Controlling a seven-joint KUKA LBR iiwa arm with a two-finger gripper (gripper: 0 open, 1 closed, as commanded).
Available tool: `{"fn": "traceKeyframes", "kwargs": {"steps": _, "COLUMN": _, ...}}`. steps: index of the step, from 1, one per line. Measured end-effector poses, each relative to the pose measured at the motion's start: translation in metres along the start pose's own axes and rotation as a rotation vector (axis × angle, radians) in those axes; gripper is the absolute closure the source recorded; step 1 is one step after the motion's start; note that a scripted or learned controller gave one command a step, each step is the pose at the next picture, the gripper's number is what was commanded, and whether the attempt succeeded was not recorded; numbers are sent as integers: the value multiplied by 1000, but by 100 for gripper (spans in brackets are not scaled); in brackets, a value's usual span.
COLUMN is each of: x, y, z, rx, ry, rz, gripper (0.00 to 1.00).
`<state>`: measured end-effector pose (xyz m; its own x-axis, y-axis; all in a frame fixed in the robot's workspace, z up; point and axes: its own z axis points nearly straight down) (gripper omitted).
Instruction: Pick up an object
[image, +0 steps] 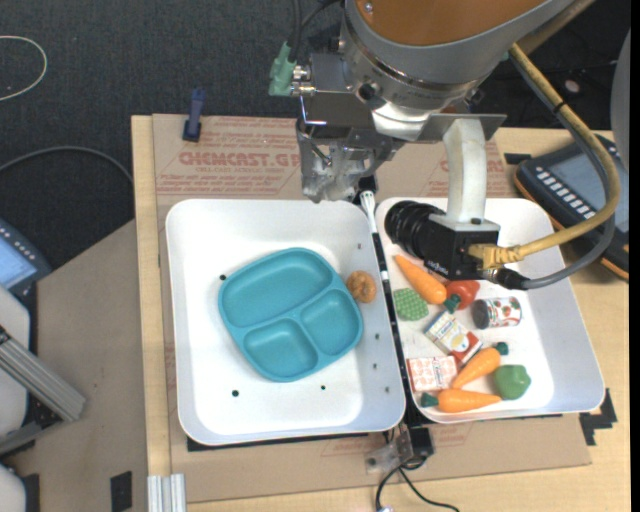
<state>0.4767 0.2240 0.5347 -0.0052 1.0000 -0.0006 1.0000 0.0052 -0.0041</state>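
Hovering over the far rim of the left bin (200, 260): gripper (335, 178), opening impossible to tell, nothing seen in its hold.
Lying just right of the smooth teal divided plate (290, 315): small brown knobbly round piece (362, 287), the likeliest pick; calling for a square descent, keeping clear of the bin wall.
Resting in the right bin (545, 340): tapered orange carrot (420, 280), glossy green pepper (512, 380), small can (497, 313).
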Motion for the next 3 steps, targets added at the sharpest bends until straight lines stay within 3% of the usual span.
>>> {"fn": "traceKeyframes", "kwargs": {"steps": 1, "x": -14, "y": 15, "z": 0, "rx": -5, "ry": 1, "rz": 7, "gripper": 100}}
{"fn": "traceKeyframes", "kwargs": {"steps": 2, "x": 1, "y": 1, "z": 174, "rx": 13, "ry": -7, "rz": 5, "gripper": 100}}
{"fn": "traceKeyframes", "kwargs": {"steps": 3, "x": -5, "y": 16, "z": 10, "rx": -24, "ry": 10, "rz": 5, "gripper": 100}}
